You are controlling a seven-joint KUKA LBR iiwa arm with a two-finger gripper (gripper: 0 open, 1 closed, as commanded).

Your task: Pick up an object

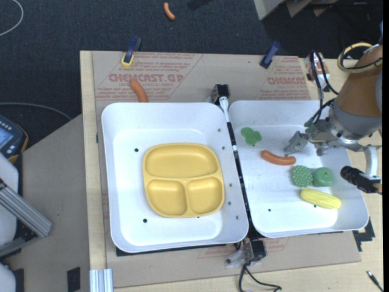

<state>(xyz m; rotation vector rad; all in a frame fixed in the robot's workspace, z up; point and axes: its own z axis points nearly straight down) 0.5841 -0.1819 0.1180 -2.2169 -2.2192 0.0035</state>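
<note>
Five small toy foods lie in the right bin: a green leafy piece far left, an orange sausage in the middle, a knobbly green ball touching a smooth green round piece, and a yellow corn cob nearest. The hand hangs over the far part of this bin, just right of and beyond the sausage; it holds nothing, and how wide it stands I cannot tell. This looks like the approach step, no object lifted yet. Next, I judge, it must settle over one piece and straddle it; the slim, glossy sausage seems closest. The left bin carries a matte yellow three-compartment plate. Another sausage lies on the bench.
</note>
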